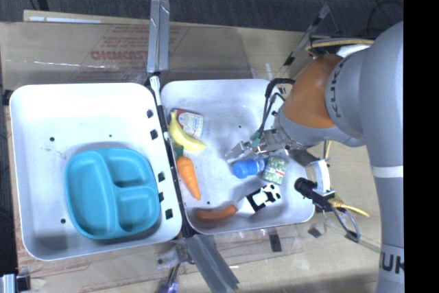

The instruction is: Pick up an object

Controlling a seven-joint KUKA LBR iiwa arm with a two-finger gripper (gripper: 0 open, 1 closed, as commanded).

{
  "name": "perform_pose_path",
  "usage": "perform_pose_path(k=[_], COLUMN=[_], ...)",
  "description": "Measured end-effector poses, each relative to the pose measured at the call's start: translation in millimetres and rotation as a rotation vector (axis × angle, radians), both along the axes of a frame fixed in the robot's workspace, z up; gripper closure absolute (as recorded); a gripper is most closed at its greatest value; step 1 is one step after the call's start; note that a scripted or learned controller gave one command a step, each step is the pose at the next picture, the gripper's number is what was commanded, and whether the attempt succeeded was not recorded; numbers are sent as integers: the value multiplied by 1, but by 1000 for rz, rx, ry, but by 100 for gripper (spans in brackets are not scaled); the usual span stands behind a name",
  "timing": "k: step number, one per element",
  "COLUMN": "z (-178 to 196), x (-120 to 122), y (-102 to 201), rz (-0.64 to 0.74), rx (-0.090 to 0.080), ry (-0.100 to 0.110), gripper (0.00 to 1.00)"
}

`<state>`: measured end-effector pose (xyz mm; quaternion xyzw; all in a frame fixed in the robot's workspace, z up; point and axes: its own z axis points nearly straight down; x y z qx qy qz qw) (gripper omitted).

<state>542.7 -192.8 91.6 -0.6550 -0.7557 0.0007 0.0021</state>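
A small blue bottle (247,167) lies in the right bin (226,96), directly beneath the gripper (251,147), whose spread metal fingers sit just above its far side, clasping nothing. A clean pick likely needs the fingers lowered squarely astride the bottle before closing. Left of it lie a carrot (188,177) and banana (184,136); the blue tray (110,192) sits in the left bin (41,106).

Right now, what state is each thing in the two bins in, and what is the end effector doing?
Blue divided tray: flat in the left bin, nothing in its compartments.
Banana: lying by the right bin's left wall.
Carrot: lying flat, below the banana.
Sausage: lying along the near wall.
Blue bottle: on its side.
End effector: low over the blue bottle; grip unclear.
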Motion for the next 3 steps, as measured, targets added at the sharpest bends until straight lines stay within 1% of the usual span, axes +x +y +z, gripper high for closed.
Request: perform_pose_path(k=[1,2,3], z=[-1,1,1], x=[-10,-64,-64], y=[39,-14,30], rz=[35,-83,-27], rx=[0,-1,-1], ry=[1,-6,-5], gripper=[0,0,0])
